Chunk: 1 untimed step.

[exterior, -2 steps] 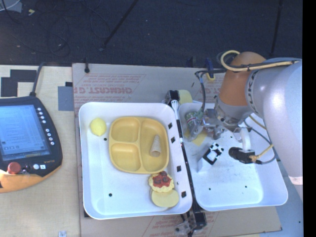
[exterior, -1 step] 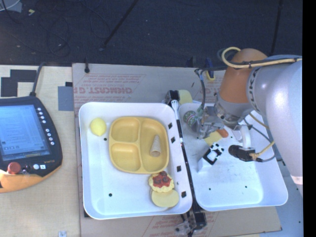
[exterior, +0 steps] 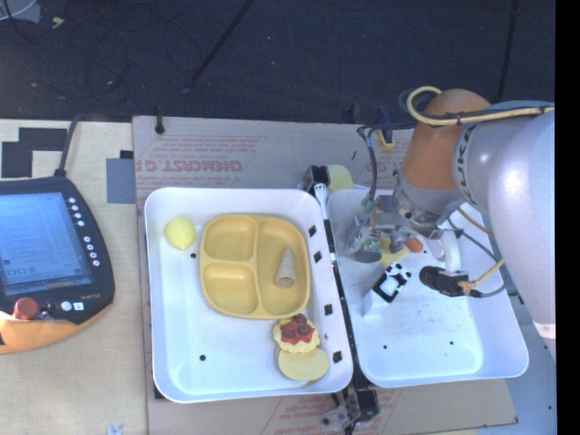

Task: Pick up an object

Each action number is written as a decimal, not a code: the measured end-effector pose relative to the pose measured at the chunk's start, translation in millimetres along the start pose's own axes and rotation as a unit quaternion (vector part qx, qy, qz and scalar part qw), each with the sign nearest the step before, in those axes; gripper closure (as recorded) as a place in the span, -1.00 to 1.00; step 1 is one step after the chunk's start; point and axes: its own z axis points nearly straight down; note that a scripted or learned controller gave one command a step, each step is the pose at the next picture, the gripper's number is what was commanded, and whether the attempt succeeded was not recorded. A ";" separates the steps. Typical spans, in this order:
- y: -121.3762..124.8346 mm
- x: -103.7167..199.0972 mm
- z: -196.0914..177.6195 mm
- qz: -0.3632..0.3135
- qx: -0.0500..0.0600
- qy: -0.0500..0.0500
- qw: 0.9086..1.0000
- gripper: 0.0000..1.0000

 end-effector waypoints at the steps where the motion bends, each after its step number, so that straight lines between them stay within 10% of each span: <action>1: -0.6 -0.8 -9.8 0.000 0.001 0.000 1.000 1.00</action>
